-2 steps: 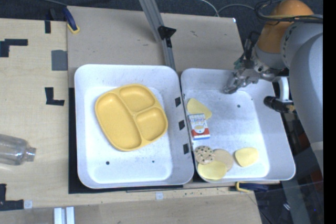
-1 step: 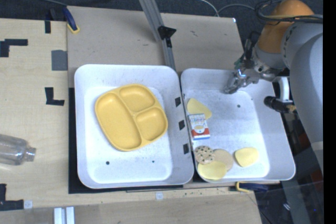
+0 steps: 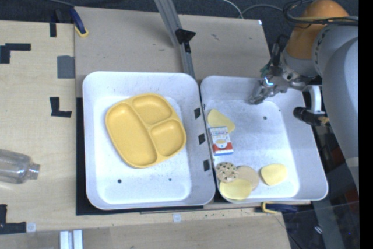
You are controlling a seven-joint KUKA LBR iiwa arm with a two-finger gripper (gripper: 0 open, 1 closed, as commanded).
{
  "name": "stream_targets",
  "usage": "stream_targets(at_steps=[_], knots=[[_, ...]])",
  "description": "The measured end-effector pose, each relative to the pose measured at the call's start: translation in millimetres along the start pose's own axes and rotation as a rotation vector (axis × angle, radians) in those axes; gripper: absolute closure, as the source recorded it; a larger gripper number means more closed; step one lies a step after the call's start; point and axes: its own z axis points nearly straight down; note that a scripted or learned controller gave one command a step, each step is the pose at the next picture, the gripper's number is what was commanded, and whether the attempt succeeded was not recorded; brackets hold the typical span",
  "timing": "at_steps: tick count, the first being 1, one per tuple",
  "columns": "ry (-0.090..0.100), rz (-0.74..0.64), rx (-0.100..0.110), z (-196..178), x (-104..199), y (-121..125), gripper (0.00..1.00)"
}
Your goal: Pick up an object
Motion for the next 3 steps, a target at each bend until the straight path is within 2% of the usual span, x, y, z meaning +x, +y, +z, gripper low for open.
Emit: stream_targets(at_steps=[3], knots=[[-0.003,0.001,0.0,-0.1,-1.3,-0.2,1.0]])
